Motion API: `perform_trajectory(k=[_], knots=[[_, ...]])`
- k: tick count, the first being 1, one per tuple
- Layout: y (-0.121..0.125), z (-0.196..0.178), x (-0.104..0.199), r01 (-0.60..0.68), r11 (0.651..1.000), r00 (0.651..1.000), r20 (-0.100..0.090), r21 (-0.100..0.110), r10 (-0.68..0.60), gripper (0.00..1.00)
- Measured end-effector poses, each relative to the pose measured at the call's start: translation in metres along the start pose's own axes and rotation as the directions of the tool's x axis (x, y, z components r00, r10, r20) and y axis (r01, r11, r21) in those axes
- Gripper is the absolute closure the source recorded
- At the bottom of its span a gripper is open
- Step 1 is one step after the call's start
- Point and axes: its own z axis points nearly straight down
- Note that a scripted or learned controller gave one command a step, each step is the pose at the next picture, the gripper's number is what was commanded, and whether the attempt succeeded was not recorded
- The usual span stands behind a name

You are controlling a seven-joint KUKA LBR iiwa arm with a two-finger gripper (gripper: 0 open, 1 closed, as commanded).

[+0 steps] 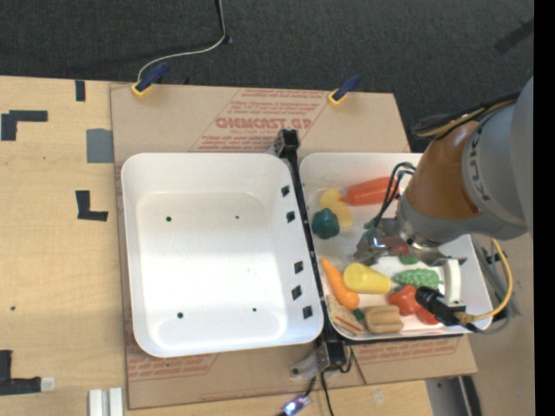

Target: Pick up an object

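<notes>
The right bin (347,165) holds several toy foods: an orange-red carrot (368,189) at the back, a yellow piece (334,204), a dark green round piece (325,224), a yellow pepper (365,278), an orange carrot (338,286), a green leafy piece (418,277), a red piece (405,299) and a tan bread piece (382,320). My gripper (373,246) reaches down in the middle of this bin, just above the yellow pepper and right of the dark green piece. The wrist hides its fingertips.
The left bin (139,189) sits beside it, with a black divider (297,224) between the two. Both rest on a cardboard sheet (251,120) on the wooden bench. A black cable (468,319) loops along the right bin's front right corner.
</notes>
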Motion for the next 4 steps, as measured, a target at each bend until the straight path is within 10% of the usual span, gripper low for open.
perform_trajectory(k=[1,3,4], knots=[[0.065,-0.016,0.009,0.002,1.0,1.0,0.0,-0.002,-0.002,1.0],[0.084,-0.44,0.05,0.0,1.0,1.0,0.002,-0.015,0.0,1.0],[0.141,-0.427,-0.021,-0.008,1.0,1.0,0.003,0.005,0.008,1.0]])
